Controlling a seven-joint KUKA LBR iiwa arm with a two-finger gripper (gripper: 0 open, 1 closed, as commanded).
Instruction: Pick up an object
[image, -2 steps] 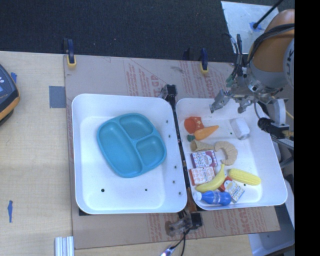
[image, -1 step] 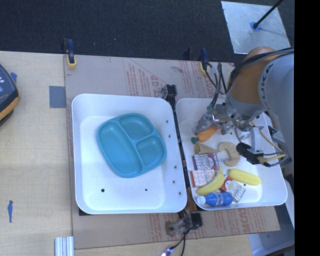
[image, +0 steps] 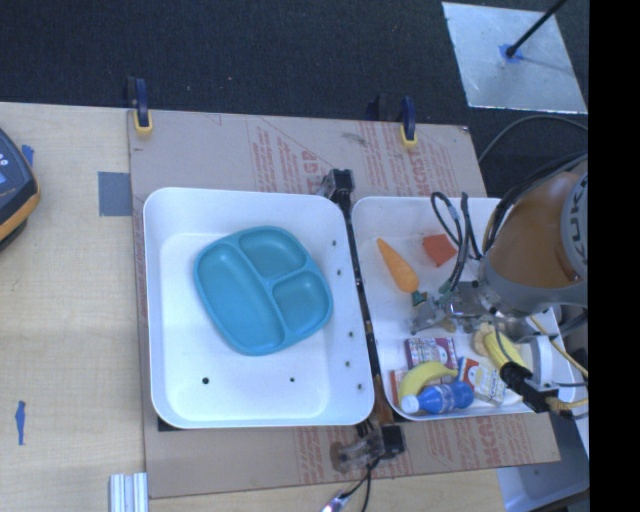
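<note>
Pale wooden table across the frame, covered in the middle by a brown cardboard sheet printed with red lettering. Clamped at the sheet's top edge by two blue-and-yellow clips, one at upper left, one at upper centre. Resting on the cardboard, side by side and touching: left white bin and right white bin. Grey tape patch stuck on the wood left of the cardboard. Dark device with orange trim at the left edge. Small blue mark at lower left.
</note>
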